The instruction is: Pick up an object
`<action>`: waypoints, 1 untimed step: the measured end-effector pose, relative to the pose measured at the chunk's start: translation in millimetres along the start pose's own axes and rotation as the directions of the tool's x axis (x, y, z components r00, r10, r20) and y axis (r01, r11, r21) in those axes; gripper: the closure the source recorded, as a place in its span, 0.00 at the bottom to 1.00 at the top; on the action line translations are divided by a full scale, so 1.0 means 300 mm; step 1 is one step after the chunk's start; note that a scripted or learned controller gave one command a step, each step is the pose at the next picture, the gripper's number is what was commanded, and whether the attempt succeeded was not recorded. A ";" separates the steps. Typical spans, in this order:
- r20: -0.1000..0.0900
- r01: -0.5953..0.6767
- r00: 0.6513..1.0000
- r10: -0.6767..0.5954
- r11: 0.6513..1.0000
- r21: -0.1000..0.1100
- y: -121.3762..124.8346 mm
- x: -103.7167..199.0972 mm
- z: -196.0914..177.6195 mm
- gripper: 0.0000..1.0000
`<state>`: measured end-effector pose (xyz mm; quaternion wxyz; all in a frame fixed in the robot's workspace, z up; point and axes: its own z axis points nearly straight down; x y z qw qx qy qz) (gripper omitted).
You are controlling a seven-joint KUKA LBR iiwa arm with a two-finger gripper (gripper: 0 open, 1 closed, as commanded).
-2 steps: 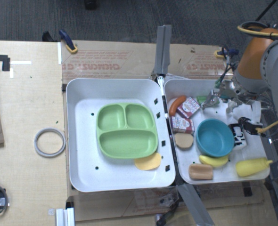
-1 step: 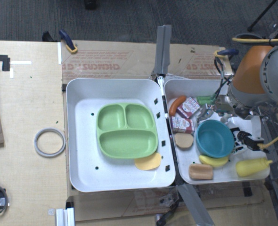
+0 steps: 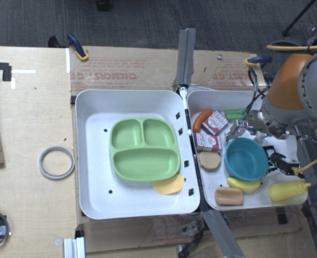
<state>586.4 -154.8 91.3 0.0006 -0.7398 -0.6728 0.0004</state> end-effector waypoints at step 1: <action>0.000 0.181 0.984 -0.181 0.984 0.000 -0.060 0.012 -0.001 0.00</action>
